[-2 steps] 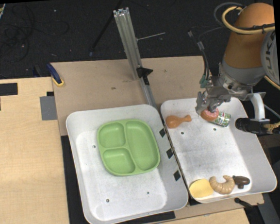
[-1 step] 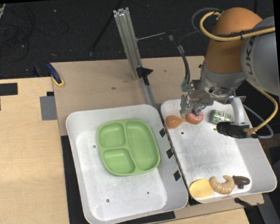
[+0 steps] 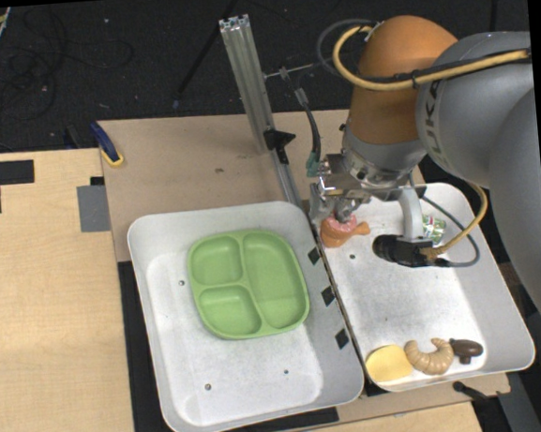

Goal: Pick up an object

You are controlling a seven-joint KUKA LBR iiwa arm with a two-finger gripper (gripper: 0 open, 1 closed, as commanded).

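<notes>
One claw hangs at the right bin's far-left edge.

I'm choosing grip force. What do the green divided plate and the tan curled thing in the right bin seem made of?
Green divided plate: probably moulded plastic, matte, uniform colour, rounded compartment ridges. Tan curled thing: possibly soft rubber or plastic toy, ribbed surface; too small to be sure.

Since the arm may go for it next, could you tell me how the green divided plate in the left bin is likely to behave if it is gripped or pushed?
The green divided plate looks like moulded plastic, so probably stiff and light. It lies flat in the left bin, so it should slide rather than tip. Its low rim gives little to pinch.
</notes>
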